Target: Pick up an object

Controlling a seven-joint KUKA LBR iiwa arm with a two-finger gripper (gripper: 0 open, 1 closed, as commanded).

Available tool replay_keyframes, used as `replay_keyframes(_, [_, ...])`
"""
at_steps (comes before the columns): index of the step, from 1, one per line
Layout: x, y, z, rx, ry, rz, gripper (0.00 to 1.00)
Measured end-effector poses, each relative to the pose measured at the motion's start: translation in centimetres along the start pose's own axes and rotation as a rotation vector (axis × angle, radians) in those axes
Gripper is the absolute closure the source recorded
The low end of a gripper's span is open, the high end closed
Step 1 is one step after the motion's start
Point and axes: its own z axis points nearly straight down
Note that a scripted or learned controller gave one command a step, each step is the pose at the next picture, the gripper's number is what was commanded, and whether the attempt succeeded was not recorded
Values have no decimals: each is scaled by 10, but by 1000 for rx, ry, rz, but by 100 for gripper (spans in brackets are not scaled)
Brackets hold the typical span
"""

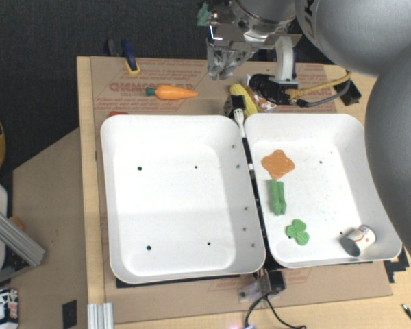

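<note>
Candidates for the pick all lie toward the camera from the gripper [224,66], which hangs over the cardboard sheet [185,70] behind the 2 bins, above the gap between them. Whether it is released or clenched I cannot tell from this view; nothing is visible in it.

Nearest is a corn cob [239,97] on the cardboard, just beside the gripper on its near-right side. A toy carrot [172,92] lies to its left on the cardboard, long axis running left-right, tip pointing right.

The right bin [342,136] holds 4 things: an orange flat piece [277,164], a green pod [278,198] lying lengthwise toward the camera, a green leafy piece [298,232] and a small white cup [359,238] at the near-right corner. They sit apart, so each has room around it. The left bin [171,197] offers only smooth white floor.
</note>
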Motion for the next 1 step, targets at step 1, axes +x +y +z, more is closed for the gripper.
replay_keyframes(1, [74, 0, -45, 13, -3, 4, 100])
